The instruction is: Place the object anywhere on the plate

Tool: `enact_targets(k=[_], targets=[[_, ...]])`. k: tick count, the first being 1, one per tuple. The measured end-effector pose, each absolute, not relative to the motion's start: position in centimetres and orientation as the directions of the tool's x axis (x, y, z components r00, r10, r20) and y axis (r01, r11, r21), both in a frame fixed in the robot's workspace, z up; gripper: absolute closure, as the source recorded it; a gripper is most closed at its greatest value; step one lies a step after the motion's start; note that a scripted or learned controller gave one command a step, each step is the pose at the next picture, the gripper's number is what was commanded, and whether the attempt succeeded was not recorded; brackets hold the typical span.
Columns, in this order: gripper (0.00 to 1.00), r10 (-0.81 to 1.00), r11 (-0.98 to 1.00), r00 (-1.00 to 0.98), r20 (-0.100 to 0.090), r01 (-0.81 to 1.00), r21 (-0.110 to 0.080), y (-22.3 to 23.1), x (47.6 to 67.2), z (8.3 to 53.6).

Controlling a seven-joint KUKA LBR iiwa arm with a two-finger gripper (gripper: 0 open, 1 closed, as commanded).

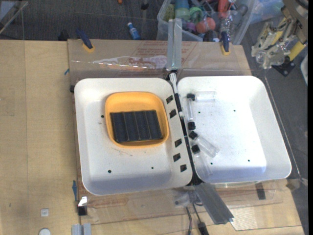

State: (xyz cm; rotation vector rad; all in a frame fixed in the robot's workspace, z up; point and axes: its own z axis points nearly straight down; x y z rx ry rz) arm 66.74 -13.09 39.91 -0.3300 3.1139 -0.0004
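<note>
An orange plate with rounded corners lies in the left white bin. A dark, ribbed rectangular object lies flat on it, covering most of its floor and a little toward its near edge. My gripper, a pale mechanism with yellow parts, hangs beyond the far right corner of the right bin, well away from the plate and the object. Nothing shows in its grasp.
Along the divider between the bins runs a row of small black clips. Two clear plastic pieces lie in the right bin near the divider. A crate of coloured toys stands behind the bins.
</note>
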Motion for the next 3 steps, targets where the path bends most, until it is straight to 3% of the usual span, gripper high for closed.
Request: enact_targets(k=[1,2,3], targets=[[1.00,-0.416,0.909,-0.909,-0.010,-0.416,-0.005,-20.9,66.7,43.7],[1.00,-0.700,0.714,-0.714,-0.009,-0.700,-0.006,-22.2,66.8,43.7],[1.00,-0.832,0.555,-0.554,-0.007,-0.832,-0.008,-22.2,66.8,43.7]])
